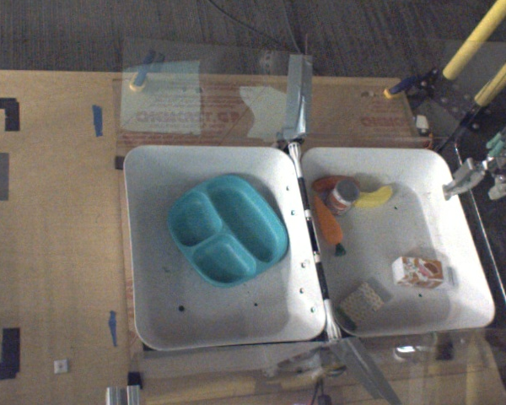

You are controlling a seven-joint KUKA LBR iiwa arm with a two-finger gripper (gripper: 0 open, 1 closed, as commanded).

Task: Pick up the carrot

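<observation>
The carrot (326,221) is orange with a dark tip. It lies in the right bin (464,251), close along the bin's left wall, with its tip pointing toward the front. Its upper end touches a small round can (344,195) with a grey top. A yellow banana (374,197) lies just right of the can.
A small printed carton (419,272) and a tan sponge-like block (365,298) sit in the front half of the right bin. The left bin (152,294) holds a teal divided plate (228,229). Yellow-handled clamps (476,36) and metal fittings (476,174) stand by the right bin's far right corner.
</observation>
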